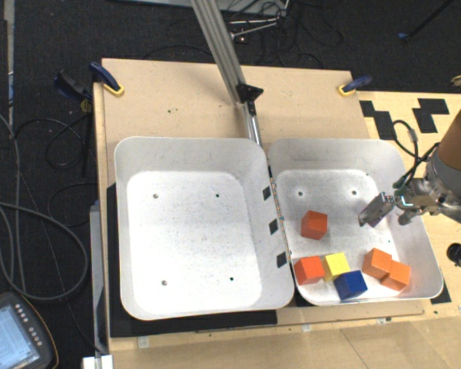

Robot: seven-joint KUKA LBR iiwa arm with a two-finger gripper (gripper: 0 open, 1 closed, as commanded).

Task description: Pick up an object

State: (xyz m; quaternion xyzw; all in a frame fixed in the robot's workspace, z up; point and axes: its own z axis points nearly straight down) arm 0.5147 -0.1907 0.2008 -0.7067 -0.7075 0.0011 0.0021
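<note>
Two white bins fill mid-frame: the left bin (190, 225) and the right bin (346, 167). The arm (455, 156) is cut off at the right edge. Its gripper (386, 208) hangs over the right bin; whether it grips anything is unclear. Four orange cubes (314, 224), one blue cube (351, 284) and one yellow cube (337, 264) lie at lower right.

White bins (138, 160) w/ dark specks; blocks (314, 224) orange, one yellow (336, 264), one blue (351, 284).
</note>
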